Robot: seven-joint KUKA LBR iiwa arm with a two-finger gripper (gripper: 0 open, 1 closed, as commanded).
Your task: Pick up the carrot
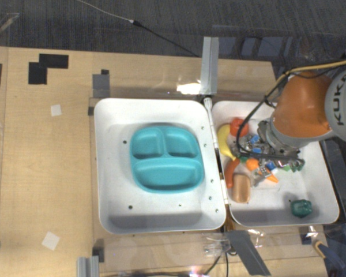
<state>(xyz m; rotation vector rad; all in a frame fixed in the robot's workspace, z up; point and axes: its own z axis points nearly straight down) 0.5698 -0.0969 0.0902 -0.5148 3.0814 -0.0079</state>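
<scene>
A carrot (pixel 231 171), thin and orange-red, is seen lying in the right bin (pixel 317 212) close to that bin's left wall, slanted along it. Just beside its lower end a tan, bread-like roll (pixel 241 188) is laid. A yellow item (pixel 223 138) (likely a banana) is set just above the carrot against the same left wall, with a small red-orange piece (pixel 236 124) near it toward the bin's far edge. The gripper (pixel 259 154) is poised over the middle of the right bin, just to the right of the carrot, under the arm's orange band (pixel 300 109); whether it is open or closed cannot be told, since the wrist covers it. A small orange piece (pixel 270 178) is seen just below the gripper. A dark green object (pixel 301 208) is placed near the bin's near right corner. In the left bin (pixel 112 212), a teal divided tray (pixel 166 157) is set at the centre.
</scene>
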